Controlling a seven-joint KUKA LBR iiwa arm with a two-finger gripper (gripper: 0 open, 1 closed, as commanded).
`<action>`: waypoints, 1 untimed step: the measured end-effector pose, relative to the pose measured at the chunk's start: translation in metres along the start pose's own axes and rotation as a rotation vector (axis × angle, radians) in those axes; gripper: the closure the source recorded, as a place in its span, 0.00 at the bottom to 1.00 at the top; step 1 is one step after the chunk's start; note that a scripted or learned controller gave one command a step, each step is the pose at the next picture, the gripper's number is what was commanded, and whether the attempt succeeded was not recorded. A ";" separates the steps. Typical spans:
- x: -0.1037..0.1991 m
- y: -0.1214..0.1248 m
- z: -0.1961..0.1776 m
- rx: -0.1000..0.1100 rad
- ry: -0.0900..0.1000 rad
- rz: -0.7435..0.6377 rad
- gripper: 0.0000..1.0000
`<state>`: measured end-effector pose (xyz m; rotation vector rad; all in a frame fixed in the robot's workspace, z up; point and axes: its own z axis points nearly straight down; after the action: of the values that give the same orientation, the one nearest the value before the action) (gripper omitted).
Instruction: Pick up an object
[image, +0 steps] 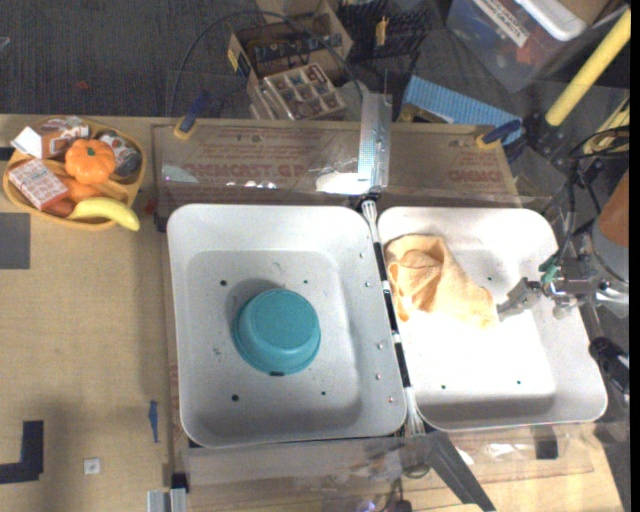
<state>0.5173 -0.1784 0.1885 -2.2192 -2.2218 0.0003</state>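
Over the right bin's (575, 395) right side, the jaws (522, 297) reach in from the right, with one grey finger pointing toward a yellow cloth (435, 282); whether they are open or closed I cannot tell, and nothing shows between them. That cloth lies crumpled in the bin's upper left part, just beside the finger's tip. A teal bowl (278, 331) sits upside down in the left bin (200, 240). Farther left on the tabletop (80, 350), a dish of toy food (72, 172) rests well apart.

A brown wooden tabletop (80, 330) sits below dark grey carpet floor (100, 50), with cardboard (270, 160) behind.
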 end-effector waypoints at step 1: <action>0.013 0.056 0.088 -0.002 -0.002 -0.073 0.00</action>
<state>0.5733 -0.1654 0.1001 -2.1386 -2.3034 -0.0001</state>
